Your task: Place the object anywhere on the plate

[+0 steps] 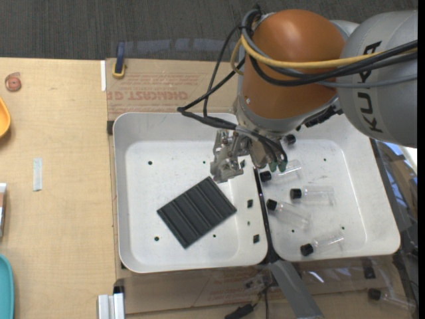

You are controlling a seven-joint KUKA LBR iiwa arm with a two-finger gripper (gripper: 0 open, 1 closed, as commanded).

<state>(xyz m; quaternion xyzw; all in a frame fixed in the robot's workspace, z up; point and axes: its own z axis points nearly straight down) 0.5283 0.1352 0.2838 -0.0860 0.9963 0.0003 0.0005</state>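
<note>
Plate (197, 211), dark and ribbed, lay in the left bin (133, 178) as the gripper (227, 167) hovered just above its upper corner, finger position unclear.

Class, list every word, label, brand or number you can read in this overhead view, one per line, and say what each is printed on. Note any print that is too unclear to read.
"KU": black capitals on the grey arm, cut off by the picture's edge.
Red print on the cardboard sheet behind the bins: appears upside down, too faint to read reliably.
Nothing readable on the dark ribbed plate or the clear vials.
</note>
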